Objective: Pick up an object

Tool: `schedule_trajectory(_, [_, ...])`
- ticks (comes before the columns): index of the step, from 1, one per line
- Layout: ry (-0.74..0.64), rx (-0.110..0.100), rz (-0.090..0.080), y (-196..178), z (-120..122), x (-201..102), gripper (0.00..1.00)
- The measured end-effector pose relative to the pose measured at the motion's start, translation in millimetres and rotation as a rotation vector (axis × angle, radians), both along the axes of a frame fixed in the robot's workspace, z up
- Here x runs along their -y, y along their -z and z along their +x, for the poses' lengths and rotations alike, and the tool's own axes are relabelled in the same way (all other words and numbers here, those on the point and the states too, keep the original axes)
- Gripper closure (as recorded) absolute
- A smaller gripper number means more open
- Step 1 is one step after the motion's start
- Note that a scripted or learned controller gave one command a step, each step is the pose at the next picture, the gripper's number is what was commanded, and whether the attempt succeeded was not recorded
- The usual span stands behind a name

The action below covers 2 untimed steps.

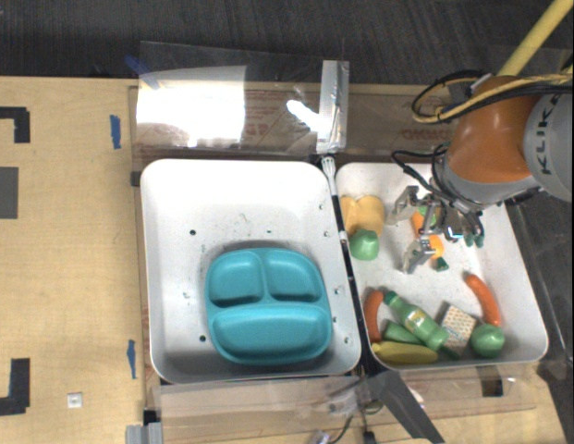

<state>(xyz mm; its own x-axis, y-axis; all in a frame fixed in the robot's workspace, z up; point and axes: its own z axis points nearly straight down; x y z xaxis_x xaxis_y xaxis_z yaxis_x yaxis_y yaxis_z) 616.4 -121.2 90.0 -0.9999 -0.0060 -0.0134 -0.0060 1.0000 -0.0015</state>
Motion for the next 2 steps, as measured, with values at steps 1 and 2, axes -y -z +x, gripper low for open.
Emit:
schedule_trajectory(1, [-0.001,0.012,-0.002,-13.3,3.5,-0.8,1.0])
schedule_trajectory(2, [-0.001,0.01,-0.002,-12.0,2.9,-1.0,0.0])
